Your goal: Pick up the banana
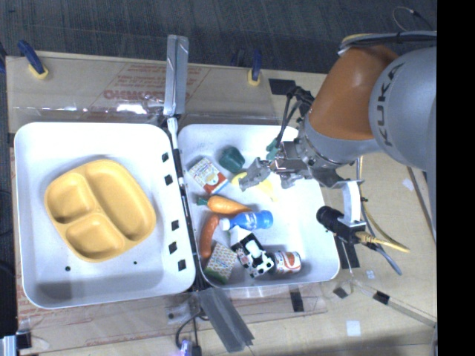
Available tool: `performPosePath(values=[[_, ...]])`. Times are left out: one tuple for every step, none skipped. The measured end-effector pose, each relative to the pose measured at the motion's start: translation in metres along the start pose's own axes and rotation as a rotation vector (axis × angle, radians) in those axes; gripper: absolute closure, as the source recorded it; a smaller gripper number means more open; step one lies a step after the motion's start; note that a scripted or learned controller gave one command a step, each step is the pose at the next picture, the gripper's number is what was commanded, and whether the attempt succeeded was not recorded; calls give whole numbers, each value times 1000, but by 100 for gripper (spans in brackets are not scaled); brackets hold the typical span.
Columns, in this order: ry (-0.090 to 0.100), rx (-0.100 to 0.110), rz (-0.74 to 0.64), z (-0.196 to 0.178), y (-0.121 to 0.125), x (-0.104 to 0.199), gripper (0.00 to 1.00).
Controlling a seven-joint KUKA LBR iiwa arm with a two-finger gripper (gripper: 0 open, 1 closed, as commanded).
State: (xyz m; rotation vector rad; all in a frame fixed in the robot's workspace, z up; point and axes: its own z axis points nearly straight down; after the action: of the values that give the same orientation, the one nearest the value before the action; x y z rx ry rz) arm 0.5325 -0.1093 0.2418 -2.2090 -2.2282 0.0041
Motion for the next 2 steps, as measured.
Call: performPosePath(values=[[0,0,-120,53,18,-50,0],[-3,-4,152,-16,43,-101,0]])
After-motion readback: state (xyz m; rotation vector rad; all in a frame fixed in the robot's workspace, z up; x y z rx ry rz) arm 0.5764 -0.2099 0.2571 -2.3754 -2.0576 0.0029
